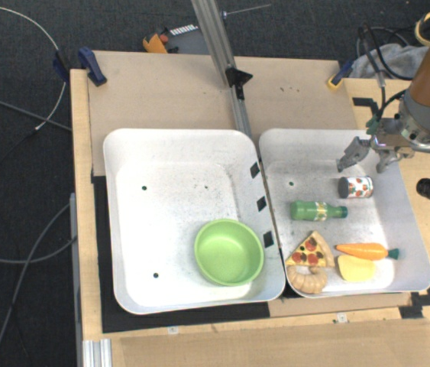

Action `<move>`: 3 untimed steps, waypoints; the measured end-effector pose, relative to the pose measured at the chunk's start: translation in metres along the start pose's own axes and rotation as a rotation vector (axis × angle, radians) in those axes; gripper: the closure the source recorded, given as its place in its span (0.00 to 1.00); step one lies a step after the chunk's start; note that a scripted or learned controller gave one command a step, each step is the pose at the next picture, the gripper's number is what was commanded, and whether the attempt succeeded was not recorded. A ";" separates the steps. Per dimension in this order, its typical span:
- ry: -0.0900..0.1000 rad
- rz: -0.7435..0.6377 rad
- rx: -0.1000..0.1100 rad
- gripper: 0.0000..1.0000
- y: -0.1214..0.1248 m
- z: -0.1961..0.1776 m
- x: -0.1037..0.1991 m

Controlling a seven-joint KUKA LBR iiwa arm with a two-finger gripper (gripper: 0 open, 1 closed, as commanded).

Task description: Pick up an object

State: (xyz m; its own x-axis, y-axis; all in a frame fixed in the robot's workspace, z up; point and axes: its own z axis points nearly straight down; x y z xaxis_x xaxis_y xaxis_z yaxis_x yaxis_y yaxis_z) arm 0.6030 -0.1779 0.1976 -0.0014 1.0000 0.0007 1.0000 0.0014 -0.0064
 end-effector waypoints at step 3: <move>-0.003 -0.002 -0.012 1.00 0.004 0.067 -0.009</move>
State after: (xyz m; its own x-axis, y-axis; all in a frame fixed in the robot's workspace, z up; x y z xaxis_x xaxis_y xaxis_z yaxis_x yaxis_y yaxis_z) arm 0.6064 -0.1868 0.1309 -0.0038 1.0000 -0.0021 1.0000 0.0038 0.0055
